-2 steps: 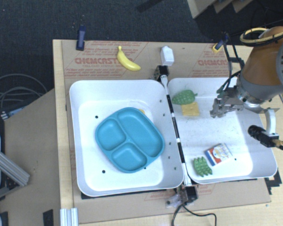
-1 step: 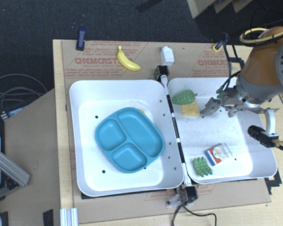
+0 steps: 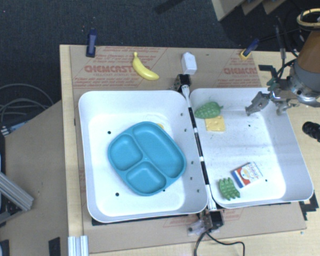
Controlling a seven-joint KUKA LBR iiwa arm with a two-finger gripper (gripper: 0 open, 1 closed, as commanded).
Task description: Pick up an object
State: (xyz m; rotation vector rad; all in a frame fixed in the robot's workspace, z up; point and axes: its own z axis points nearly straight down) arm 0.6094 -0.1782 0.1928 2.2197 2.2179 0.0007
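Observation:
The right bin (image 3: 288, 143) holds a green leafy toy (image 3: 208, 110) and a yellow wedge (image 3: 215, 124) at its far left. A small red, white and blue box (image 3: 247, 175) and a green knobbly toy (image 3: 229, 188) lie near its front edge. My gripper (image 3: 268, 106) hangs over the bin's far right part, open, with nothing between its fingers. It is well to the right of the leafy toy and apart from every object.
The left bin (image 3: 90, 137) holds a blue divided plate (image 3: 145, 157) with a bit of something yellow (image 3: 159, 126) showing at its far edge. A yellow banana (image 3: 144, 68) and a white block (image 3: 189, 63) lie on the bench behind the bins.

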